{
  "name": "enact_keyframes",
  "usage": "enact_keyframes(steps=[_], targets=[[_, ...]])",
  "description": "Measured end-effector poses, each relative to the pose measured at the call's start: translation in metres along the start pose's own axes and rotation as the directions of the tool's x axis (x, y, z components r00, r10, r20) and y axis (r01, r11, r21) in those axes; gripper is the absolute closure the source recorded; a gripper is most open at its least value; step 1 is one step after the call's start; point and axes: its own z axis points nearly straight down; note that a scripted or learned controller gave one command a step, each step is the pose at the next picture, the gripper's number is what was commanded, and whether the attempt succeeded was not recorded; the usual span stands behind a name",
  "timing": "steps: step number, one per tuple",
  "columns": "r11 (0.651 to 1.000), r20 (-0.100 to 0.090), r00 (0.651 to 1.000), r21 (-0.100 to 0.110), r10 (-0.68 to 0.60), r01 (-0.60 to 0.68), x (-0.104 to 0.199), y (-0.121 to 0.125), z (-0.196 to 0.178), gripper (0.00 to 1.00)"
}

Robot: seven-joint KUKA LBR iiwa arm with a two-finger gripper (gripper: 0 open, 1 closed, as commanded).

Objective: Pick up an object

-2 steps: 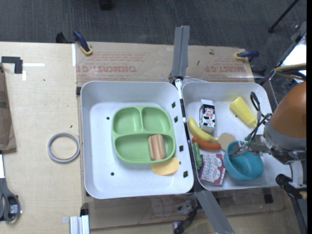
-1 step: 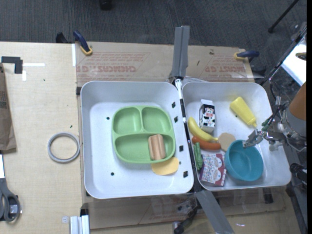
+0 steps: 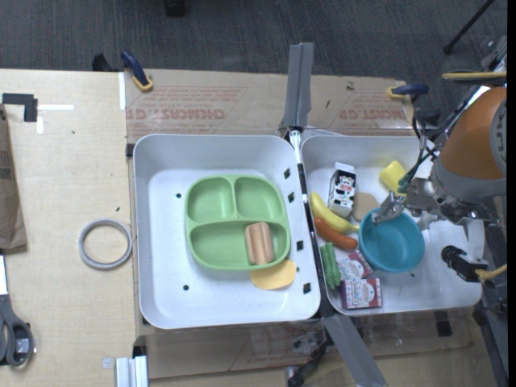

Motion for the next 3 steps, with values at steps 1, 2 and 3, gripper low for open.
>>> enact_keyframes(steps=[1, 2, 3], targets=[[0.978, 0.001, 0.978, -0.001, 0.210, -0.210, 0.022, 0.062, 0.027, 0.00], [0.995, 0.001, 0.995, -0.002, -0.099, 0.099, -0.008, 0.067, -0.054, 0.00], [0.992, 0.001, 0.992, -0.002, -0.125, 0.125, 0.011, 0.082, -0.120, 0.00]])
